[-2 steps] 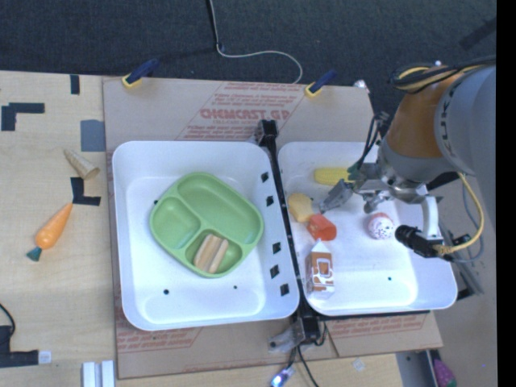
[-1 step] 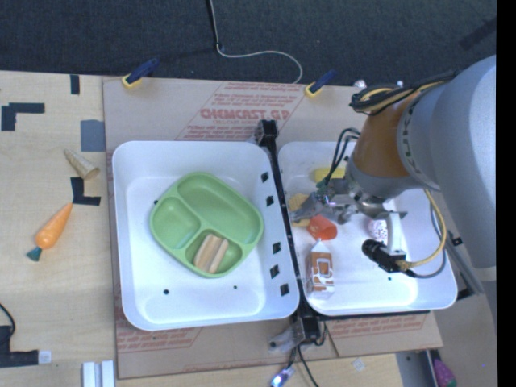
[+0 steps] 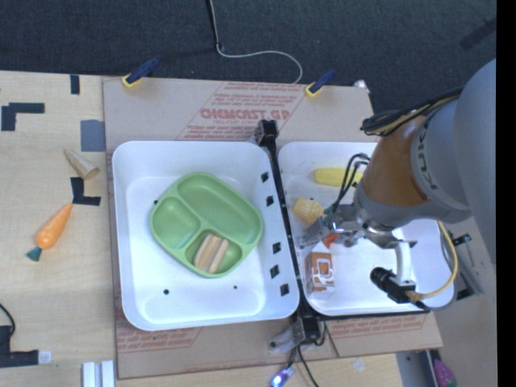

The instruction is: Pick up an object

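One green plate (image 3: 206, 216), two white bins (image 3: 133, 240).

I am looking at a robotics lab or a test bench, not a home kitchen. The two shallow white plastic bins (image 3: 129, 216) stand on a flat brown cardboard sheet (image 3: 242, 111) that yellow-and-blue clamps (image 3: 141, 71) fix to the light wooden bench (image 3: 48, 297). Black tape marks (image 3: 20, 115) are stuck on the bench, and a thin white cable (image 3: 242, 53) runs over the dark carpet floor (image 3: 97, 14). The food is plastic toys, like the small orange toy carrot (image 3: 52, 228).
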